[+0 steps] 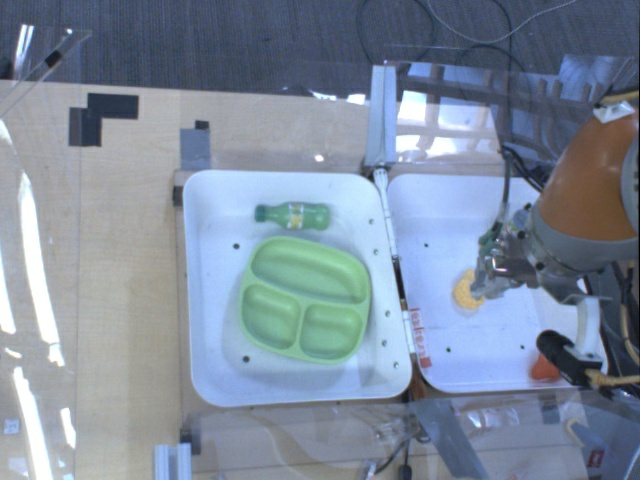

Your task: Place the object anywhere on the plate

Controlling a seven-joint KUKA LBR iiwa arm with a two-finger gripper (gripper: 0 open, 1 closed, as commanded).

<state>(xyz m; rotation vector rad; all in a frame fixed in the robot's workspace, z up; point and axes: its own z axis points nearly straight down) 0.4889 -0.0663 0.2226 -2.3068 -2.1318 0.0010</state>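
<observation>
A pale wooden worktop [110, 298] carries two white bins side by side. In the left bin [205, 298] a green plate [304, 299] lies with a green bottle [291, 215] just beyond it at 12 o'clock. In the right bin [440, 358] the claw [484, 286] hangs over a round yellow cookie [466, 294], at 3 o'clock from the plate.

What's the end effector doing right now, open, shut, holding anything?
End effector: low in the right bin, right beside the round yellow object; open or shut cannot be told, nor any grasp.
</observation>
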